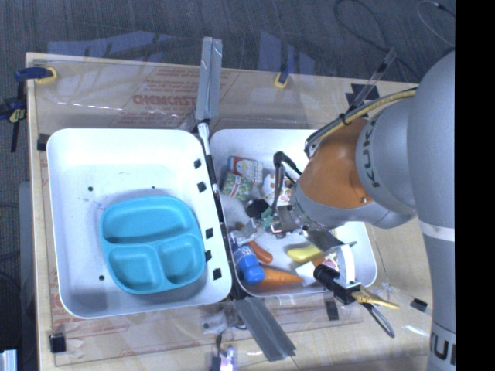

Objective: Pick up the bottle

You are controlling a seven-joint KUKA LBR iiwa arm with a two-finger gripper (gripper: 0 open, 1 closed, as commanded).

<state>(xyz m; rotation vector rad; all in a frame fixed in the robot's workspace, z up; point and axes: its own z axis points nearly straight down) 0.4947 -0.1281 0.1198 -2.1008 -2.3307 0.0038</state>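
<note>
Arm [363, 168] is down over the right bin [232, 141], wrist covering its middle. Gripper [272, 221] sits low among the clutter; can't tell its state, the wrist hides it. Bottle [248, 266], blue cap, lies by the bin's left wall near the front, beside a carrot [280, 279]. It looks untouched, apart from the gripper. Left bin [69, 161] holds a blue divided tray [152, 242].

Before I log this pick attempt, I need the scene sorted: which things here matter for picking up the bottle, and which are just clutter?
For the job:
- bottle, blue, in the right bin
- end effector

Just lying about:
- blue tray in the left bin
- carrot
- banana
- green packet
</note>
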